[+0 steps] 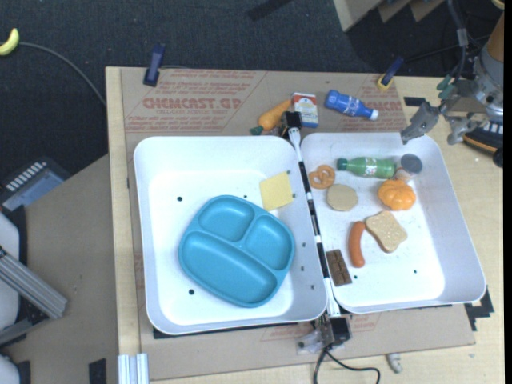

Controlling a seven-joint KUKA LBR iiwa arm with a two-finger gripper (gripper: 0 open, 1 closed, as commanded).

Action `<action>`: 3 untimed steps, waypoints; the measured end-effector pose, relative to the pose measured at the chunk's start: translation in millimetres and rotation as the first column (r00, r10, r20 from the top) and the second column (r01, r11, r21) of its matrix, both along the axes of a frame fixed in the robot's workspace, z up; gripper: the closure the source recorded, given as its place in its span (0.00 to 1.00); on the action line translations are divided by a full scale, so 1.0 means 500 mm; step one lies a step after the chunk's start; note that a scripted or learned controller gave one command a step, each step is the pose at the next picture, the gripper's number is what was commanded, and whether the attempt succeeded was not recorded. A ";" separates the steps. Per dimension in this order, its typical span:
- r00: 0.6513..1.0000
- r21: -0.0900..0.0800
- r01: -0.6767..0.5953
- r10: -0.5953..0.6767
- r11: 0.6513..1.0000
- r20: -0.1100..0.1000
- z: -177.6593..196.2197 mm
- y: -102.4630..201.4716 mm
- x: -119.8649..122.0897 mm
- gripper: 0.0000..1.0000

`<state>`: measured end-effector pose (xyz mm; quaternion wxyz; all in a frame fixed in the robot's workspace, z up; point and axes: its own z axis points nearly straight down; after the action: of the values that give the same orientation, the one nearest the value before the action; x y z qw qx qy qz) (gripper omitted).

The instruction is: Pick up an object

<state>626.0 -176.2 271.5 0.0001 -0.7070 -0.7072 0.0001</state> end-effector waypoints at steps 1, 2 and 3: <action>1.000 0.001 0.001 -0.001 1.000 -0.002 -0.345 -0.018 -0.038 0.00; 1.000 0.001 0.000 0.000 1.000 -0.001 -0.375 0.061 -0.116 0.00; 1.000 0.001 0.000 0.000 1.000 -0.001 -0.375 0.165 -0.245 0.00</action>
<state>503.4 -93.8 84.0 0.0009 -0.7070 -0.7073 0.0003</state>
